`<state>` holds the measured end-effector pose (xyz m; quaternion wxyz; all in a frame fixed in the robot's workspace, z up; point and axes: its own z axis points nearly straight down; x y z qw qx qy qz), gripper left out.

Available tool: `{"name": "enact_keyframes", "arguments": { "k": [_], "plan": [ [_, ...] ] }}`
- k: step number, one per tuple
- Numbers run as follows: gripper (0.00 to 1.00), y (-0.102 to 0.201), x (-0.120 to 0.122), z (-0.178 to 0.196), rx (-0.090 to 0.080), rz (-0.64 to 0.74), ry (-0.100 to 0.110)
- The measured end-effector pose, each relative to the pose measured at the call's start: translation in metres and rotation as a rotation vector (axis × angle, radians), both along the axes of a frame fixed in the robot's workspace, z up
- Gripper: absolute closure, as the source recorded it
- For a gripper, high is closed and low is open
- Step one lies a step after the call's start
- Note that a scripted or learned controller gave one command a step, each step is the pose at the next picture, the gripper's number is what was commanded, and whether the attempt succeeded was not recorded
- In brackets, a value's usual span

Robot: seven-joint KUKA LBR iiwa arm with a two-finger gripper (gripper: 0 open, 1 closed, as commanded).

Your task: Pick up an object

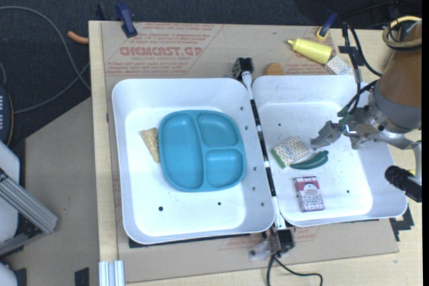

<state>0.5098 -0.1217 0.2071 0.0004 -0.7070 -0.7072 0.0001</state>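
Note:
In the right bin (348, 201) lie three small things. A pale patterned block (289, 149) sits near the bin's left wall, and a dark green curved piece (313, 159) touches its right side. A red and white box (308, 193) lies flat in front of them. My gripper (326, 134) hangs low over the right bin, just right of and behind the patterned block and above the green piece. Nothing is visibly held in it. In the left bin (134, 197) rests a blue divided plate (201, 149), with a tan cracker-like piece (150, 141) at its left edge.
The bins meet at a central ridge with black clips (244, 67). Behind the right bin on the cardboard lie a yellow bottle (310, 49) and a small brown thing (273, 68). Blue clamps (125, 20) grip the board's far edge. Cables trail along the arm at right.

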Motion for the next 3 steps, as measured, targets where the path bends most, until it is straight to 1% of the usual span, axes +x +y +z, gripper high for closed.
{"name": "enact_keyframes", "arguments": {
  "k": [1,2,3],
  "plan": [
    [0.00,0.009,0.018,-0.110,-0.003,-0.002,-0.008],
    [0.00,0.012,-0.023,-0.123,0.001,-0.001,0.002],
    [0.00,-0.023,0.054,-0.077,-0.002,0.000,-0.003]
  ]
}}
